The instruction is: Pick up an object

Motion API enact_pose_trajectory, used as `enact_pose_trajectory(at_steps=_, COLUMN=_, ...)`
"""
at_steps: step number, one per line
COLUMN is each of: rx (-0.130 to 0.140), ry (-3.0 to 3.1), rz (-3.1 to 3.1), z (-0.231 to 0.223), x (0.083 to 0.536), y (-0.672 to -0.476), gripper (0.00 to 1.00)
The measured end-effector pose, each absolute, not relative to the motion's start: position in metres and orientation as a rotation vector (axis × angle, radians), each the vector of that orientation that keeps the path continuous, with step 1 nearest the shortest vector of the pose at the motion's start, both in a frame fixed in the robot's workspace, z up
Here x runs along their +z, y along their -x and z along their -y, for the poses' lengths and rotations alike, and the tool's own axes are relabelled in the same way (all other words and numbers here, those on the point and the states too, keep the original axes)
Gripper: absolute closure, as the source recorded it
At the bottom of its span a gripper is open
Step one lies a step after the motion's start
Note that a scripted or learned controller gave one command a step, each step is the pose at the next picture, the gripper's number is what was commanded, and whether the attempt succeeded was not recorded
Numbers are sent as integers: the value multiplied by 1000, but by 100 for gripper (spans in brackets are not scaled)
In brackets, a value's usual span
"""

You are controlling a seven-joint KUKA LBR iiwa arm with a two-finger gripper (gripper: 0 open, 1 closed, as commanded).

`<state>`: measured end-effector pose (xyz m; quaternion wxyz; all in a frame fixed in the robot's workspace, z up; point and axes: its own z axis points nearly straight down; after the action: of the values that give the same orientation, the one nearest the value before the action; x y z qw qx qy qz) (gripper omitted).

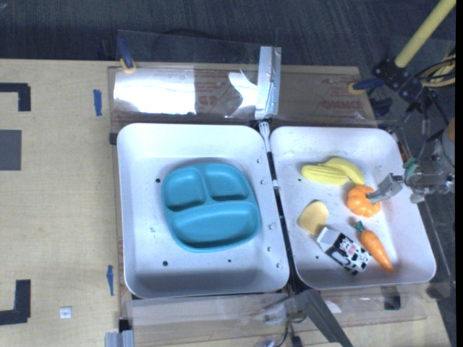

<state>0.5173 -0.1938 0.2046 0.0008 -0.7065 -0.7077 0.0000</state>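
The right bin (311, 144) holds several toys. A yellow banana-like piece (333, 172) lies near its middle. A small orange fruit (359, 202) sits just right of it. Lower down are a pale yellow rounded piece (313, 216), a black-and-white patterned box (347, 252) and an orange carrot (376, 248). My gripper (385, 188) reaches in from the right edge and its grey tip rests at the upper right side of the orange fruit. I see nothing lifted off the bin floor.
The left bin (137, 215) holds a blue divided plate (210, 204). A clear plastic sheet with a metal post (268, 82) stands behind the bins. Cables and a yellow rod (427, 27) crowd the upper right. The wooden bench (51, 215) lies to the left.
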Motion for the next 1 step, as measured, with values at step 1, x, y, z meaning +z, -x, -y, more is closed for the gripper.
enact_pose_trajectory(at_steps=1, rx=-6, ry=2147, rz=2304, z=171, x=88, y=-533, gripper=0)
